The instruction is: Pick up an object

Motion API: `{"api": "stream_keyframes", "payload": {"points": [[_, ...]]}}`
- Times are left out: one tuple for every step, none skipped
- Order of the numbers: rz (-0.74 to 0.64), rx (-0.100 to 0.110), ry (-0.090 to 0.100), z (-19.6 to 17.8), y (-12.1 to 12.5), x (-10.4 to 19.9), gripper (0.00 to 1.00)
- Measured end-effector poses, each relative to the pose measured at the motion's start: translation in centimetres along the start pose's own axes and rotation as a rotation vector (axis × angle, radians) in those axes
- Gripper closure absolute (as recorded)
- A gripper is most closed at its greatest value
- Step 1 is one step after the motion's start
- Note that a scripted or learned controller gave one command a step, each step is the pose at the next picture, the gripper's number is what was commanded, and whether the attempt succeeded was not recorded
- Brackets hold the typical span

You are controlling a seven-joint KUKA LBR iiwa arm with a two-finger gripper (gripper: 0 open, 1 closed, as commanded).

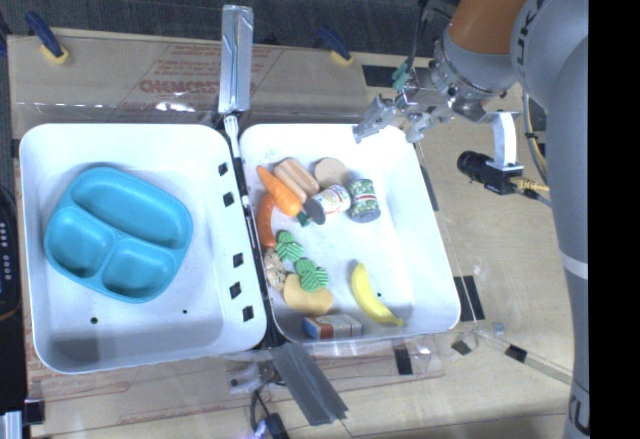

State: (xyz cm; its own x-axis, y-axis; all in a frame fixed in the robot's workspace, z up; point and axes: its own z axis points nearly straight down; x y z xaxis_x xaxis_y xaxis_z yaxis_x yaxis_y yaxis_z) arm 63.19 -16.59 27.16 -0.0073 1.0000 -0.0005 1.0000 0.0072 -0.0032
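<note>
the grey arm (545,77) with its orange band comes in from the right and bends over the far right corner of the right bin (435,257). its gripper (390,122) hangs at that bin's far rim, the two fingers spread apart with nothing between them.

the left bin (60,327) holds a blue divided tray (117,231), lying toward its left half.

the right bin carries the small things, all of them nearer the camera and to the left of the gripper – none touching it. going down in size: a yellow banana (373,295) lies near the front right, well apart from the gripper; an orange carrot (280,191) lies slantwise by the left wall, with a tan sausage-like piece (298,174) just beside it; a yellow-tan lump (308,298) sits near the front, with a flat box (333,327) against the front wall. two small cans lie side by side in the middle – one pale with a dark end (328,202), one with a green label (363,199) – and these are the nearest pieces to the open fingers, below and left of them. a round tan piece (329,170) rests just behind the cans. two green leafy bits (300,262) lie between the carrot and the lump.
</note>
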Motion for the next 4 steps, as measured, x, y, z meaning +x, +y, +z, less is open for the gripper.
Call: {"api": "stream_keyframes", "payload": {"points": [[0.176,0.003,0.001,3.0,-3.9,5.7,0.0],[0.512,0.006,0.002,13.1,-14.8,3.6,0.0],[0.472,-0.008,0.002,3.8,-9.4,3.9,0.0],[0.389,0.014,0.001,16.9,-7.3,7.6,0.0]]}}
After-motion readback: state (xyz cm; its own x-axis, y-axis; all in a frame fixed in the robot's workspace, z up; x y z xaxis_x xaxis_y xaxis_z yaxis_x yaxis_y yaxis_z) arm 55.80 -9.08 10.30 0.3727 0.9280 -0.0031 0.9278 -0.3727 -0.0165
